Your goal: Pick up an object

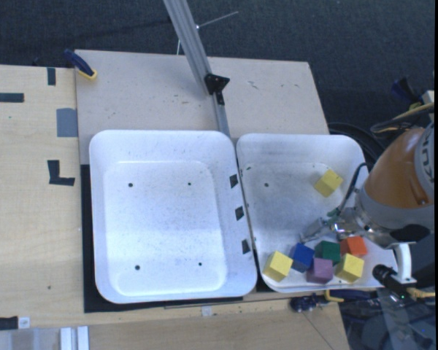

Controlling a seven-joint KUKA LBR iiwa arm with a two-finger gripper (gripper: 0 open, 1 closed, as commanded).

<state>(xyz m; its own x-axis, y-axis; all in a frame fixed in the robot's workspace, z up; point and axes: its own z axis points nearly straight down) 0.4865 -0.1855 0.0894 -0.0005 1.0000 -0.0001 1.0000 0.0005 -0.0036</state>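
Several small blocks lie in the right bin (292,159). A yellow block (328,182) sits alone toward the bin's far right. Along the near edge cluster a second yellow block (279,265), a blue block (302,257), a green block (328,251), a purple block (322,269), an orange block (356,246) and a third yellow block (352,267). My gripper (314,234) hangs low over the bin, just above and behind the blue and green blocks. It is open, with nothing between its fingers.
The left bin (102,159) sits beside the right one, with a raised divider between them. A grey metal pole (193,42) slants over the bench behind the bins. The arm's orange band (401,173) overhangs the right bin's right rim.
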